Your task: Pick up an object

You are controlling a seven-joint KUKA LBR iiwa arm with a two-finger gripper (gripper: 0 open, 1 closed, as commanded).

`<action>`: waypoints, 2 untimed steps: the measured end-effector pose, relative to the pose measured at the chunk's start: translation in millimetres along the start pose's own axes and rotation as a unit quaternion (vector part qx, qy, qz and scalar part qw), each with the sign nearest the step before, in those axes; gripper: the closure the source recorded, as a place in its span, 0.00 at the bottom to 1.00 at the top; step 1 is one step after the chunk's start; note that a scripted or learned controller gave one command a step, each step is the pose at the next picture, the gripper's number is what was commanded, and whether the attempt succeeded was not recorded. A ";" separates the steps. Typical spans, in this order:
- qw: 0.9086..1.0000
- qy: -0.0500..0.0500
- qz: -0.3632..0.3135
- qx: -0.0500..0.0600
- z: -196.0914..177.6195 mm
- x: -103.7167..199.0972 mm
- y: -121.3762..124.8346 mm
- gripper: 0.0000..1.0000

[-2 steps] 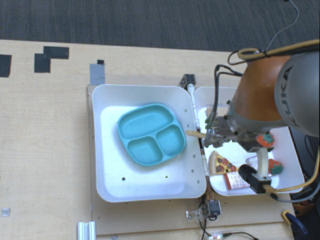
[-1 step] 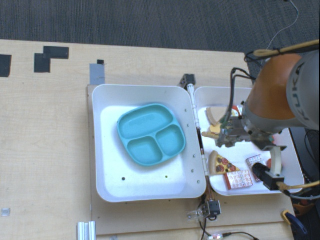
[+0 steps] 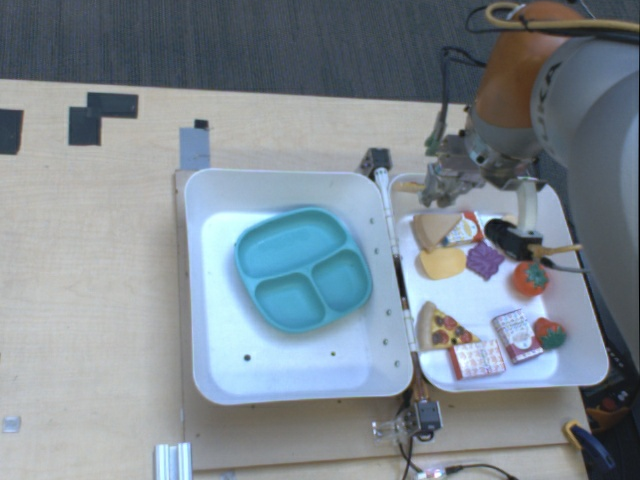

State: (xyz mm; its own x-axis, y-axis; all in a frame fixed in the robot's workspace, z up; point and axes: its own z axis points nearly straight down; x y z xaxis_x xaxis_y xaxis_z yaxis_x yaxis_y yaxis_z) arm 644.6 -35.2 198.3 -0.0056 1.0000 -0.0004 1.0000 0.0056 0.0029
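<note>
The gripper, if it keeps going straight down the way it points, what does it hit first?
Probably the tan wedge directly beneath the gripper in the right bin, though depth is hard to judge.

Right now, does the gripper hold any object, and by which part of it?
It cannot be told. The gripper hangs over the right bin's far edge, above the tan wedge; nothing shows between its fingers.

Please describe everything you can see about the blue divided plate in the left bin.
The blue-green divided plastic plate is a rounded rectangle with three sunken compartments: one long section along its far side and two smaller ones nearer the camera. It looks smooth, matte, and holds nothing. It lies flat, right side up, turned at a slant on the floor of the left shallow white bin, near the middle. Only the bin floor touches it.
</note>
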 end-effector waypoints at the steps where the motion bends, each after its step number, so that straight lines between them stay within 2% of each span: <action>1: 1.000 0.001 -0.001 -0.002 -71.2 35.8 25.5 1.00; 2: 1.000 0.001 -0.001 0.002 14.6 111.1 24.3 1.00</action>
